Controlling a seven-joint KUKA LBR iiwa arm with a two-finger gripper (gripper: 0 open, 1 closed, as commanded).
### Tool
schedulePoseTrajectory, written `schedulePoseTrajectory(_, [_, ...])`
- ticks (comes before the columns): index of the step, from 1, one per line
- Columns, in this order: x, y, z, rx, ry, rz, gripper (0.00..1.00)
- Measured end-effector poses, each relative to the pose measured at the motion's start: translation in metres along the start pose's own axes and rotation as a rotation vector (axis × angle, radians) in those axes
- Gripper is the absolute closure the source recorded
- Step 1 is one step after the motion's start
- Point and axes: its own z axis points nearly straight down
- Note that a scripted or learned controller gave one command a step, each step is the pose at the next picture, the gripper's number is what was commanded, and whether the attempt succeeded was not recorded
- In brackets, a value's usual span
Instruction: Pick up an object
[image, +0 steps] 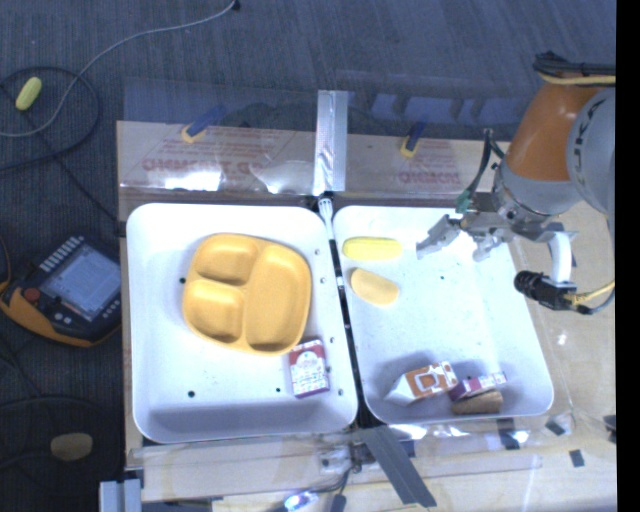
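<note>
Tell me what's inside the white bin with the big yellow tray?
The left white bin holds the yellow three-compartment tray and a small red and white box by its lower corner. The tray covers the bin floor beneath it, so anything under there is hidden.

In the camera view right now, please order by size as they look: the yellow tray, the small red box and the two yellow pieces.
1. yellow tray, clearly the largest.
2. small red box.
3. The two yellow pieces: they look alike in size, and close to the box, so I do not rank them.
</note>
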Motion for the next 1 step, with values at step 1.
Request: schedulePoseTrajectory(1, [0.0402, -0.0037, 0.0695, 0.001, -0.002, 0.045, 0.0])
